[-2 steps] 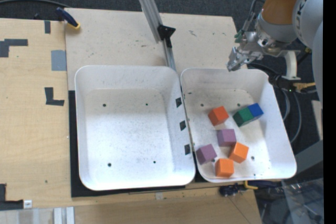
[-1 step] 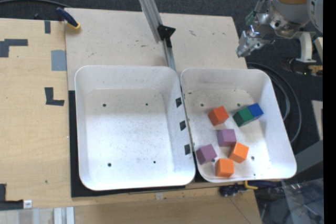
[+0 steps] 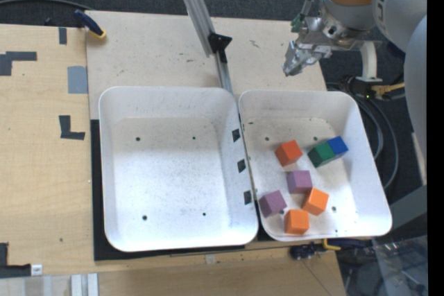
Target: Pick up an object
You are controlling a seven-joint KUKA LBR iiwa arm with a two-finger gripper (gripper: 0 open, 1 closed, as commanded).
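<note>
Several small blocks lie in the right bin [image 3: 361, 121]: an orange one [image 3: 288, 152], a green one [image 3: 320, 153] touching a blue one [image 3: 338, 145], two purple ones [image 3: 300, 181] [image 3: 272, 202], and two more orange ones [image 3: 316, 200] [image 3: 297, 221] near the front. My gripper [image 3: 295, 64] hangs high above the bench behind the right bin's far rim, well away from the blocks. Nothing shows between its fingertips.
The left bin [image 3: 111, 114] sits beside the right one, sharing a middle rim. A slanted metal rail [image 3: 194, 0] runs down to the bins' junction. Cables [image 3: 385, 142] trail at the right of the bench. A blue-yellow clip [image 3: 92, 23] lies far left.
</note>
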